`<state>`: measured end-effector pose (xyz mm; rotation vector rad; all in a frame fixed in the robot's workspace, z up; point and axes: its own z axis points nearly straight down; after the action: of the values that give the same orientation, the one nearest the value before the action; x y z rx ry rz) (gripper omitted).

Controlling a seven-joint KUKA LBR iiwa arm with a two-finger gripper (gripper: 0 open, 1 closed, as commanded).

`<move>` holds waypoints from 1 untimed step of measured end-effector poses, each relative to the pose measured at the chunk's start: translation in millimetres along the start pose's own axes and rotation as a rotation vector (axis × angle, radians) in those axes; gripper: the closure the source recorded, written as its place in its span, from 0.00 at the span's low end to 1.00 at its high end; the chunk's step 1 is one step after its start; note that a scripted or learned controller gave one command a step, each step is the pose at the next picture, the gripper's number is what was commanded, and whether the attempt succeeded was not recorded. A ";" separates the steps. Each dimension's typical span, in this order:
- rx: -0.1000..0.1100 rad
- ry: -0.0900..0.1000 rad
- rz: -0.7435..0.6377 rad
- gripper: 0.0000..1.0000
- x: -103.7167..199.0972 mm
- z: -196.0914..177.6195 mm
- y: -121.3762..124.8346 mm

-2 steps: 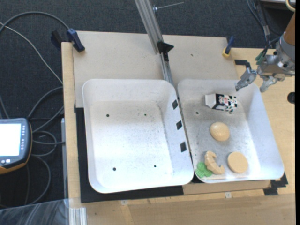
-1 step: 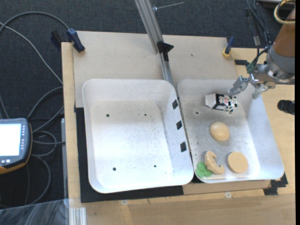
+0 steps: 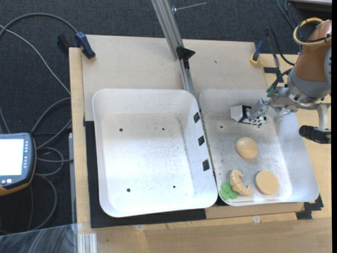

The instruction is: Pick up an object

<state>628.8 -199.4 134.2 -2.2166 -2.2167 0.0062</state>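
Two white bins side by side on the table [image 3: 131, 62]: left bin [image 3: 100, 101] toward the middle, right bin [image 3: 284, 141] by the table's right edge. Grey arm [image 3: 310, 62] reaching in over that right edge, claw [image 3: 261, 114] low over the far part of the right bin. Impossible to tell whether spread or pressed together (too small and blurred). Likely target: a small black-and-white object [image 3: 240, 113] just beside the claw, toward the table's middle; touching or apart, cannot tell.

Nearer the front edge, well apart from the claw: a round tan bun [image 3: 247, 147], a flat tan disc [image 3: 267, 183], a tan chunk [image 3: 239, 183] resting against a green piece [image 3: 226, 191].

Probable risks:
- Closing off-centre, merely nudging the black-and-white object toward the bin's wall instead of trapping it.
- Catching only a corner, then dropping it on the lift.
- Scraping the bin floor if lowered further (little room apparent).
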 end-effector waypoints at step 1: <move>-0.010 -0.002 -0.001 1.00 0.0 -16.3 2.5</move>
<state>631.4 -199.4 150.5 -2.2217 -2.2234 -0.0032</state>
